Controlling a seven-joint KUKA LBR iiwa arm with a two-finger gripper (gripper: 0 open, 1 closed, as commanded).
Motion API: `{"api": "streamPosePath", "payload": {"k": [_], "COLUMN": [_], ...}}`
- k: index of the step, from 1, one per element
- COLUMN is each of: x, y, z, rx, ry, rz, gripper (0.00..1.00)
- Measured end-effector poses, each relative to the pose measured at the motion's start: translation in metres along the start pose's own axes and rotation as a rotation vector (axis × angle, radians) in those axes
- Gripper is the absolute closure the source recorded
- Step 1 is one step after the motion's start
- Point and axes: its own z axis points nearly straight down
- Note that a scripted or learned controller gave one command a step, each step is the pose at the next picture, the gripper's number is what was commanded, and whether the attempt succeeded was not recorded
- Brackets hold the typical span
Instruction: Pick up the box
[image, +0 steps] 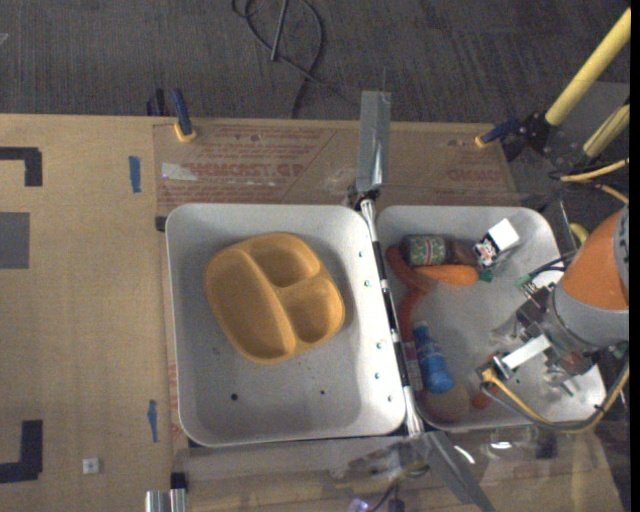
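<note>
The box (498, 241) is small and white with a coloured print on one side. It lies in the far right corner of the right bin (540, 222), next to the end of an orange carrot (447, 274). My gripper (520, 358) hangs low over the near right part of that bin, well in front of the box and apart from it. The grey wrist with its orange band (600, 268) covers the bin's right edge.
In the right bin there are also a dark can (428, 248), a blue bottle (432, 358) and a brown lump (452, 402). The left bin (200, 400) holds a yellow divided plate (274, 296). Cables trail below the wrist.
</note>
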Motion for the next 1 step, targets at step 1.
{"api": "streamPosePath", "payload": {"k": [1], "x": [-0.0218], "y": [0.0302], "z": [-0.0024], "rx": [0.017], "ry": [0.014], "rz": [0.169], "gripper": [0.0]}}
